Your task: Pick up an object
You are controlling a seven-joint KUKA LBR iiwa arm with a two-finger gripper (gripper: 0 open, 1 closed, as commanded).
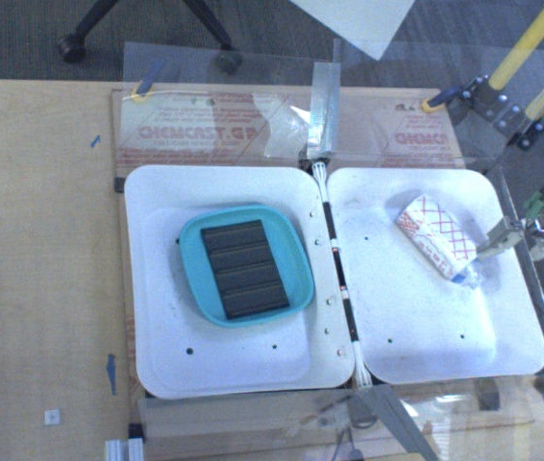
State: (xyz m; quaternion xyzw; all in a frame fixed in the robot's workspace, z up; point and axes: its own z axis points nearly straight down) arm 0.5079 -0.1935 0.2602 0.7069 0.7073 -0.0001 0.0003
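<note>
Nearest the lens, at the bottom of the camera view, the front rims of two shallow white bins meet along a hinge-like seam; the left bin (157,353) and the right bin (503,349) sit side by side on a wooden bench (32,257).

Inside the left bin lies a turquoise tray (195,291), rounded at the corners, carrying a dark ribbed block (245,268) that rests flat in its middle.

In the right bin's upper right part lies a small packet (435,235) wrapped in white with a red pattern, set on a slant. Its lower right end has a bluish crimped tip, and the gripper (499,241) comes in low from the right edge with a thin metal finger (491,245) reaching down just beside that tip. Whether the fingers are parted or closed cannot be told, and nothing shows the packet between them.

By its look, the packet is probably light, soft and crinkly, with a slick wrapper that could slide or buckle. The surest hold is likely across its narrow width near the middle, not at the thin crimped end.
</note>
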